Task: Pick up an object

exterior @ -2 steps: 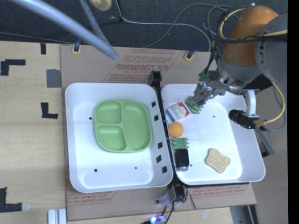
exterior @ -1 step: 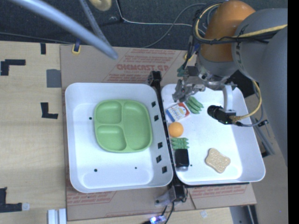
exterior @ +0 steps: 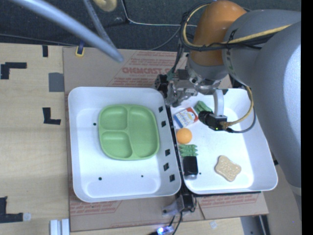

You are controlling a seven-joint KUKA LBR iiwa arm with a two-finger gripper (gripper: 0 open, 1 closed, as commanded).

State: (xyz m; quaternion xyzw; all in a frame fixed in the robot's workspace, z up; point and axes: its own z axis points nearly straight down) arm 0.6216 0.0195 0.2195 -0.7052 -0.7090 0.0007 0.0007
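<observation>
A: Where did the small packet (exterior: 186,116) lie?
B: In the right bin (exterior: 254,175), near its top left corner, just under the gripper (exterior: 177,96).
A: Fingers?
B: Couldn't tell. An orange ball (exterior: 184,135) sat just below the packet.

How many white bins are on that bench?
2, side by side. The left bin holds a green divided plate; the right bin holds small items, partly covered by the arm, so more may be hidden.
</observation>
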